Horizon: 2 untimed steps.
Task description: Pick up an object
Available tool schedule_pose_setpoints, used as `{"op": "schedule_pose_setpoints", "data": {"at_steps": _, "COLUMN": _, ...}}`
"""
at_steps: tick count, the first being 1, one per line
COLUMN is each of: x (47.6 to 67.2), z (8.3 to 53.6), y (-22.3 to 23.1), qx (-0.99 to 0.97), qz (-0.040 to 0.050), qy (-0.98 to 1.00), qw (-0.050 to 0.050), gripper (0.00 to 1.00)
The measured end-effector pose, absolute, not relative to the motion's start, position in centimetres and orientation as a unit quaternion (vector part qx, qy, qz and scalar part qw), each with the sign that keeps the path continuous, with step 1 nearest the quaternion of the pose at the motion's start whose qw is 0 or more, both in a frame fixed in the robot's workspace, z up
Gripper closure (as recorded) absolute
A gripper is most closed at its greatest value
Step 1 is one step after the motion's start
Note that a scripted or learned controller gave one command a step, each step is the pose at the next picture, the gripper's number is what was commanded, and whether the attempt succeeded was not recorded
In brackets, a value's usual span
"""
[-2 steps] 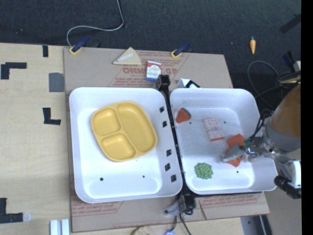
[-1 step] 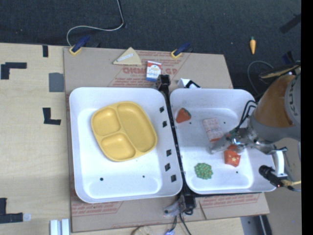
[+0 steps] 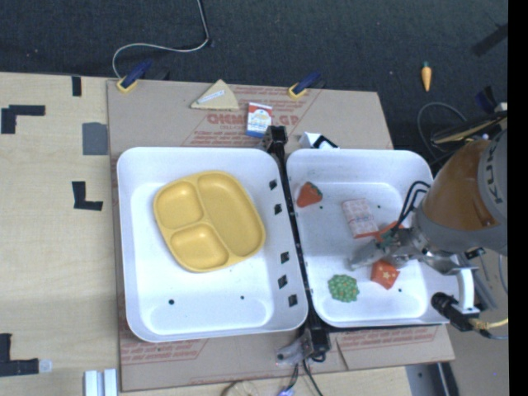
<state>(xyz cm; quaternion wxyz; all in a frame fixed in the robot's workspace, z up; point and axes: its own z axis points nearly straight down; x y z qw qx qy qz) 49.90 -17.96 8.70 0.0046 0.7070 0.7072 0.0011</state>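
Arm [image 3: 466, 196] reaches into the right bin [image 3: 412, 167] from the right, gripper [image 3: 371, 254] low over the bin floor; fingers too blurred to tell whether spread or closed. Orange block [image 3: 384, 275] sits just below the gripper, green ball [image 3: 343, 287] to its left, pink packet [image 3: 358, 217] just above, red piece [image 3: 308, 194] near the bin's left wall. Left bin [image 3: 136, 238] holds a yellow tray [image 3: 208, 219].

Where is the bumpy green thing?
The bumpy green thing lies in the right bin, near its front edge, just left of a small orange-red block by the gripper.
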Motion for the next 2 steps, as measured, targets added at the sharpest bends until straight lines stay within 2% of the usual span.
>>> {"op": "schedule_pose_setpoints", "data": {"at_steps": 1, "x": 48.58, "z": 8.68, "y": -15.54, "qx": 0.707, "qz": 0.0009, "qy": 0.707, "qw": 0.005, "gripper": 0.00}}
{"op": "schedule_pose_setpoints", "data": {"at_steps": 2, "x": 48.61, "z": 9.64, "y": -15.55, "qx": 0.707, "qz": 0.0008, "qy": 0.707, "qw": 0.005, "gripper": 1.00}}
